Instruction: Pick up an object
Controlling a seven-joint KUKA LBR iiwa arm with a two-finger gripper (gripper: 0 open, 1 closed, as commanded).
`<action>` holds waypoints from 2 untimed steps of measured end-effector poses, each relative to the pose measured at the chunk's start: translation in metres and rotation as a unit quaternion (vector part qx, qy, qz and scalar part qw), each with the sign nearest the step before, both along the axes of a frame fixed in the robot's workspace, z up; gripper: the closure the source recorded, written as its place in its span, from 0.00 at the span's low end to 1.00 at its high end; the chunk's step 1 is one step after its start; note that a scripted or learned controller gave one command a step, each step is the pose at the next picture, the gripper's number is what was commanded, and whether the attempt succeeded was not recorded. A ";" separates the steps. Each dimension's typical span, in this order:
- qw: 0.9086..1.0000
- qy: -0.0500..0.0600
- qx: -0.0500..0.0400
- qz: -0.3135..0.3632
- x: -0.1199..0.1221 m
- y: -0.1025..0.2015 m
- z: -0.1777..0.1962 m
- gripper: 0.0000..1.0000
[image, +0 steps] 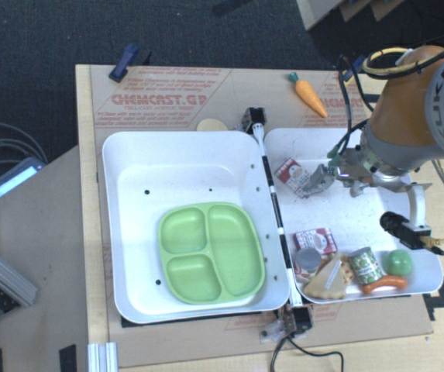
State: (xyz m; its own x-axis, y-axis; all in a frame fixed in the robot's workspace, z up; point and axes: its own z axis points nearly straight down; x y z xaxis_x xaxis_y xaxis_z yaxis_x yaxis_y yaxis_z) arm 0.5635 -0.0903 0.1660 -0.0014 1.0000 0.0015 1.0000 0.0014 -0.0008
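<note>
My gripper (315, 181) hangs low over the upper left part of the right bin (361, 142). It points left at a small red and white packet (287, 169) and sits right beside it; I cannot tell if they touch. Along the bin's front lie a red box (317, 241), a grey can (308, 260), a tan wedge (326, 282), a green labelled can (366, 266), a green ball (398, 263) and an orange-red piece (382, 286).
The left bin (129, 208) holds a green divided plate (210, 252). A black clip (254, 118) joins the bins at the back. On the bench behind lie a toy carrot (309, 94), a blue object (125, 62) and a tan disc (212, 125). A black part (401, 230) hangs off the arm.
</note>
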 end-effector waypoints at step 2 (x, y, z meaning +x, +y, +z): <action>1.000 -0.002 -0.001 0.001 0.104 0.002 0.020 0.00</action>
State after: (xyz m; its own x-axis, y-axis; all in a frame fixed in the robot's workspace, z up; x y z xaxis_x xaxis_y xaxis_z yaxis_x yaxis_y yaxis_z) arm 0.6676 -0.0880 0.1862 -0.0027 1.0000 0.0004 1.0000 0.0027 0.0038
